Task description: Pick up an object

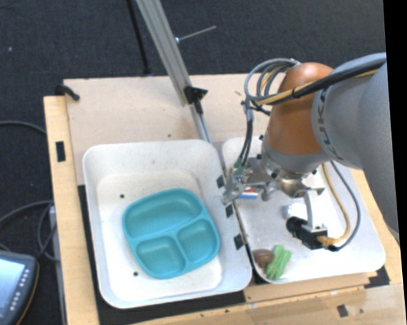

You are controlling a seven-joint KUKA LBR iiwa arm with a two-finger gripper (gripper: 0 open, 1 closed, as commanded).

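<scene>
The arm reaches in from the right and hangs over the right bin [363,251], its orange band and grey wrist covering most of that bin's upper half. My gripper [251,192] sits low over the bin's left side, close to the wall between the bins. A small red, white and blue object [247,195] shows right at the gripper; I cannot tell whether it is held. A green object [280,262] and a brown object [263,257] lie together at the right bin's front left corner, below the gripper.
The left bin [103,165] holds a teal divided plate [170,231]. A slanted metal pole [171,53] rises from behind the bins. Black cable connectors [307,233] dangle from the wrist over the right bin. A pendant screen [7,289] lies off the bench's left.
</scene>
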